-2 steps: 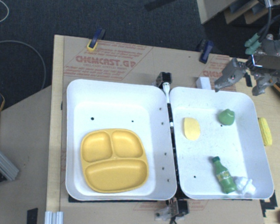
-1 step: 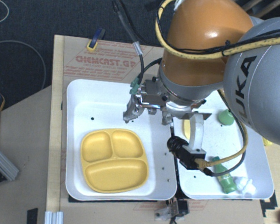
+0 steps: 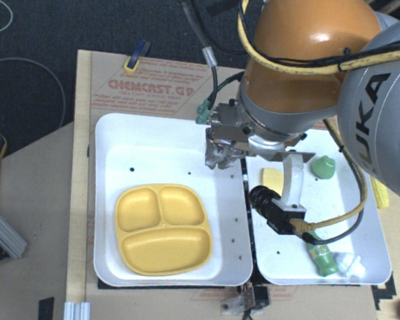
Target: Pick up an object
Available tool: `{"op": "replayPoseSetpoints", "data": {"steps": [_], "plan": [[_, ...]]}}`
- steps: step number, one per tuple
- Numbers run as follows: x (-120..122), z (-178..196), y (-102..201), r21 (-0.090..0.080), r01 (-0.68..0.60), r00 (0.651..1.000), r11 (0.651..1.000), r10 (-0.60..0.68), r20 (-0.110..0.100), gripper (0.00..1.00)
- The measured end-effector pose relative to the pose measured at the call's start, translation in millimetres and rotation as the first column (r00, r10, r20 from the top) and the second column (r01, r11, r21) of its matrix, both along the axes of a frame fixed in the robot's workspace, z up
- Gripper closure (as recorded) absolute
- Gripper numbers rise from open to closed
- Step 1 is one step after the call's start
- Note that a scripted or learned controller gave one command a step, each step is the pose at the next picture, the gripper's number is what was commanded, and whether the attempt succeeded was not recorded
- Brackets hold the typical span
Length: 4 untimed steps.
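Gripper (image 3: 219, 156) hangs over the left bin's (image 3: 106, 182) right edge, finger state unclear; yellow divided plate (image 3: 163, 228) lies untouched.

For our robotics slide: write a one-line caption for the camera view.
KUKA arm hovers over two white bins: yellow divided plate in the left, small green items in the right.

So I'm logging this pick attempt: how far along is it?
Nothing looks picked yet. The yellow divided plate lies flat in the left bin; the green ball and green bottle rest in the right bin. The gripper hangs over the left bin's far right corner. Grasping and lifting remain.
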<state>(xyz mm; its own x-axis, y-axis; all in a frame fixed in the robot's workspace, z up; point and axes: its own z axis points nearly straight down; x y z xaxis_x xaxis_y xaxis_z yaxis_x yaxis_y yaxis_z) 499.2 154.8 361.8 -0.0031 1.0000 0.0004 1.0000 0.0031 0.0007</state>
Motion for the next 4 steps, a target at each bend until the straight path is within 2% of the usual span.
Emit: {"op": "replayPoseSetpoints", "data": {"steps": [1, 2, 3, 4], "plan": [[-22.5, -93.9, 50.3, -0.002, -0.002, 1.000, 1.000, 0.002, -0.012, 1.00], [-18.0, -256.9, 59.7, 0.002, 0.004, 1.000, 1.000, -0.004, 0.009, 1.00], [-15.1, -258.4, 54.6, 0.016, 0.000, 1.000, 1.000, -0.001, 0.012, 1.00], [-19.6, -239.1, 63.0, 0.002, 0.001, 1.000, 1.000, -0.001, 0.003, 1.00]]}}
